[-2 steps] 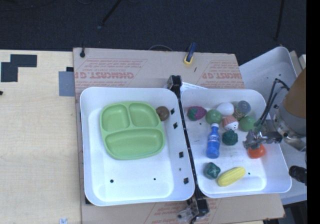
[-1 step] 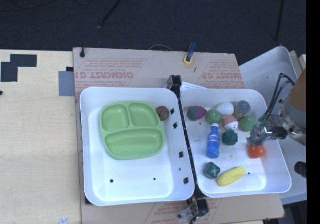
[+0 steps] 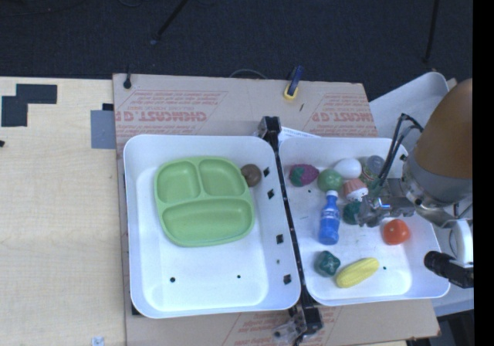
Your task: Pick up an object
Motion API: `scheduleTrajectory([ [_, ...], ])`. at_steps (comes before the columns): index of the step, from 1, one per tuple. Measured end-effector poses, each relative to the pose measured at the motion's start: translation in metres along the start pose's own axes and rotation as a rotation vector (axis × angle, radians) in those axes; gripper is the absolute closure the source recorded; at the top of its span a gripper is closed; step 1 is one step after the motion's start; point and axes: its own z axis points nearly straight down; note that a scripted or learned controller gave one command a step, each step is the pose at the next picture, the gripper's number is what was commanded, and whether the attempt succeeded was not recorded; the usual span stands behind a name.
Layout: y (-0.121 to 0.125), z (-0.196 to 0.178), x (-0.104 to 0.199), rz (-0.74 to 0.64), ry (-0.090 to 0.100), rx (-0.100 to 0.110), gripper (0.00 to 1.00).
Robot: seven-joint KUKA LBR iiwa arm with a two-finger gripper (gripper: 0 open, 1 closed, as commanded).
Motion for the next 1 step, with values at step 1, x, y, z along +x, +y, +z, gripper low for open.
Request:
scheduleTrajectory([
  [1,0.0031,-0.0082,0.0509,-0.001,0.000,-0.002,1.00],
])
